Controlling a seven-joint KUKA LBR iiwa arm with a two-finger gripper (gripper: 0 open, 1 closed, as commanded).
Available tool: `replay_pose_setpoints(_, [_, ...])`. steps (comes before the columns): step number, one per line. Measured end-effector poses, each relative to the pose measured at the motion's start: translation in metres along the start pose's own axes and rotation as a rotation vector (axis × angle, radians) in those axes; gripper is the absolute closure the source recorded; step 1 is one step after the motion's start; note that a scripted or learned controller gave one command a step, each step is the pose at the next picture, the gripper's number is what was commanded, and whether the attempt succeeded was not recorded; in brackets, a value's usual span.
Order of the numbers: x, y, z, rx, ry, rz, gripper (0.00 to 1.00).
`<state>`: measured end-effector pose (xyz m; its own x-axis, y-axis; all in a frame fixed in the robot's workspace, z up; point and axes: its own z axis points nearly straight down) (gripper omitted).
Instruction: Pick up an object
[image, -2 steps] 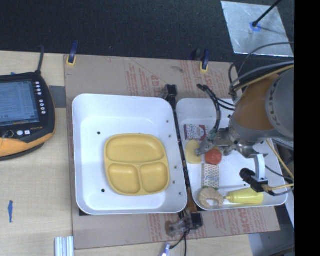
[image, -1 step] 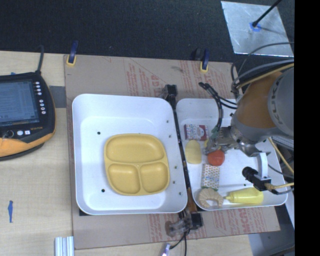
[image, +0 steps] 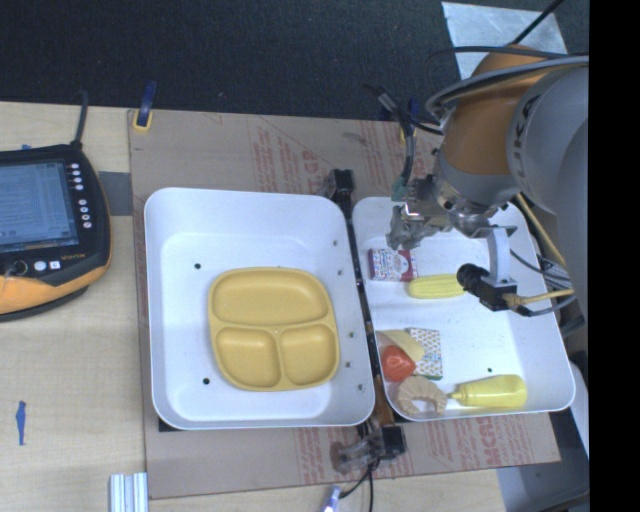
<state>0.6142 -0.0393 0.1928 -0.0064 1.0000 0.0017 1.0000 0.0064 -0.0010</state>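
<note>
While the end effector (image: 404, 232) hovers over the red packet (image: 390, 264), grip state unclear, I should descend straight and centred

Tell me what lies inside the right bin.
The right bin holds a small red-and-white packet, a yellow piece, a patterned packet beside a red item, and a yellow bottle-like thing. The gripper and arm cover the bin's far corner.
</note>
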Motion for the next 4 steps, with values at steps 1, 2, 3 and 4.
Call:
replay_pose_setpoints(1, [-0.001, -0.001, 0.001, 0.002, -0.001, 0.001, 0.00])
replay_pose_setpoints(2, [-0.057, 0.015, 0.080, 0.005, -0.003, 0.003, 0.00])
replay_pose_setpoints(3, [-0.075, 0.044, 0.096, -0.006, -0.001, 0.002, 0.00])
replay_pose_setpoints(4, [-0.099, 0.042, 0.032, 0.000, -0.002, 0.003, 0.00])
